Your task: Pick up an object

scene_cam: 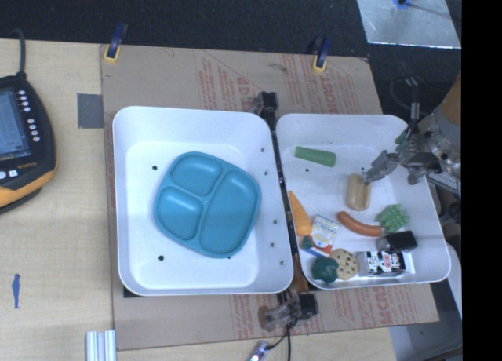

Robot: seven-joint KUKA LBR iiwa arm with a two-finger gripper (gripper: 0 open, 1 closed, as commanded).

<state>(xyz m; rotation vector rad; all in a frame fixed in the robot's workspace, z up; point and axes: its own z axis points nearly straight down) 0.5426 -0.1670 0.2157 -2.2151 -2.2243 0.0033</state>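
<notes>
Red printing on the cardboard sheet (235, 77) and small packet (324, 230) seems too blurred to read.

We count two white bins (125, 195), one blue divided plate (207, 204) in the left bin, about ten small toy foods (359, 224) in the right bin, two clamps (115, 41) behind the bins

The arm (443, 144) is cut off at the right side. Right behind the jaws, its parts are too blurry to tell apart.
</notes>
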